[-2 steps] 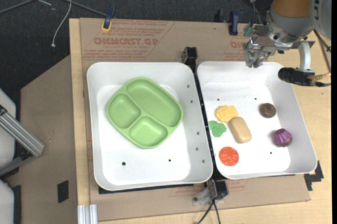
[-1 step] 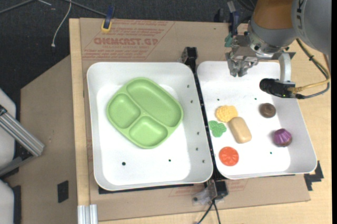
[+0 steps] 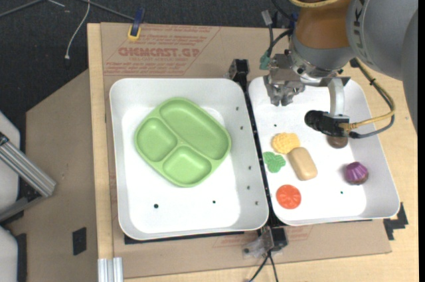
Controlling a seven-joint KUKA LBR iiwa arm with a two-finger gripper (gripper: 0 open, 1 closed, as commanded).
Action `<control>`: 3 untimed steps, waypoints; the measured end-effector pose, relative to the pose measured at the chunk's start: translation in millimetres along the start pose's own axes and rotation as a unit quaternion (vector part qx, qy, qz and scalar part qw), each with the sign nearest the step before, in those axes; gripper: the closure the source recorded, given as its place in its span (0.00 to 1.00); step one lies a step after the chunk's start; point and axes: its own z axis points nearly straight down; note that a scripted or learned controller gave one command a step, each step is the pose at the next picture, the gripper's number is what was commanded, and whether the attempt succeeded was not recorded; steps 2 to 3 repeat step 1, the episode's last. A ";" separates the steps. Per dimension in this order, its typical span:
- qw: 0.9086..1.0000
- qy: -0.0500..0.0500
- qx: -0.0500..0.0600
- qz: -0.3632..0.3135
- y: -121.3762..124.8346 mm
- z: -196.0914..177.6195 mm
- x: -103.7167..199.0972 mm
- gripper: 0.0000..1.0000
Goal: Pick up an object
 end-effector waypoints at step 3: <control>1.000 0.001 0.000 -0.001 -18.2 -5.8 56.0 1.00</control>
